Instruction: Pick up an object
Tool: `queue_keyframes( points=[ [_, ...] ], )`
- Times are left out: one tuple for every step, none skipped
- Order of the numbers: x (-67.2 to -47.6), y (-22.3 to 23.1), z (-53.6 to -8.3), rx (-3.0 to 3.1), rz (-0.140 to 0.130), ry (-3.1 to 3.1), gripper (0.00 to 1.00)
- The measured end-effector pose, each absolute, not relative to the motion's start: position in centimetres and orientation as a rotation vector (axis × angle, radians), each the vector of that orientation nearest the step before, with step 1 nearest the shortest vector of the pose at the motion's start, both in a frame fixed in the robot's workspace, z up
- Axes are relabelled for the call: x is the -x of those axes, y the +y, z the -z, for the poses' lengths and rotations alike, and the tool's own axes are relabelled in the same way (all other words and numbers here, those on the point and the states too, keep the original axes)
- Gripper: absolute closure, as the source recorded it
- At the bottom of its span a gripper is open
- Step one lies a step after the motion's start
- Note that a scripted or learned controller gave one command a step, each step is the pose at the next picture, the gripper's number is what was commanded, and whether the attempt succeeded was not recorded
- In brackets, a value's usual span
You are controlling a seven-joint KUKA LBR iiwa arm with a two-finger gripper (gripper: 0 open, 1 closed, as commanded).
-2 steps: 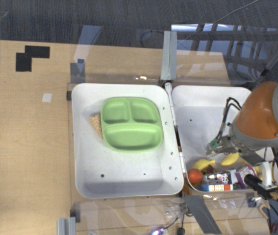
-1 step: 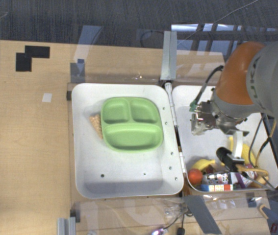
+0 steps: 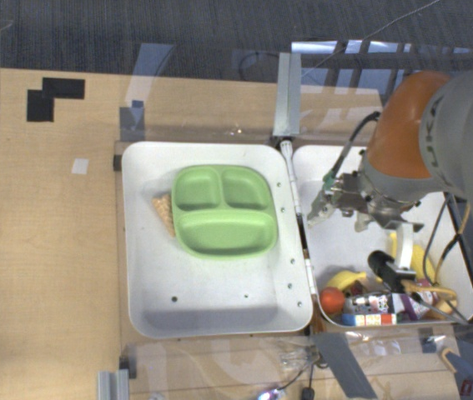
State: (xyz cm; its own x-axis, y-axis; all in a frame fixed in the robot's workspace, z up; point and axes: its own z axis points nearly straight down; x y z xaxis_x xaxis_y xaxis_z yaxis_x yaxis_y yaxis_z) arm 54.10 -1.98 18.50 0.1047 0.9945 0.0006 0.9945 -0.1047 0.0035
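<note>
**Gripper over right bin, nothing in hand yet**

- Landmark: green divided plate point(image 3: 223, 210), flat in the middle of the left bin point(image 3: 211, 311). Its three compartments hold nothing.
- A tan, rough-textured piece point(image 3: 163, 212) pokes out from under the plate's far-left edge. It looks pinned there and would be awkward to grab.
- Arm point(image 3: 436, 132) comes in from the right of the plate, wrist bent over the right bin point(image 3: 319, 169).
- Gripper point(image 3: 326, 200) hangs just right of the plate, beyond the wall between the bins, above bare white floor. Whether it is spread or pressed together I cannot tell, and I see nothing in it.
- Likely pick targets lie right of the plate and nearer me, heaped in the right bin's near end: a red ball point(image 3: 333, 300), a yellow piece point(image 3: 350, 281) touching it, a printed box point(image 3: 371, 305) beside them, and more small items I cannot make out.
- My guess is the heap sits in that end because loose things settle there. The gripper is apart from it, so the pick is not yet begun
</note>
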Motion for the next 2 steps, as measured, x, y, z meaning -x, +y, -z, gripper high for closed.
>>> queue_keyframes(
  points=[
    [-49.4, -9.1, -17.2, -2.301, -0.002, 2.137, 0.0],
    [-49.6, -9.0, -18.3, -2.291, -0.007, 2.142, 1.0]
  ],
)
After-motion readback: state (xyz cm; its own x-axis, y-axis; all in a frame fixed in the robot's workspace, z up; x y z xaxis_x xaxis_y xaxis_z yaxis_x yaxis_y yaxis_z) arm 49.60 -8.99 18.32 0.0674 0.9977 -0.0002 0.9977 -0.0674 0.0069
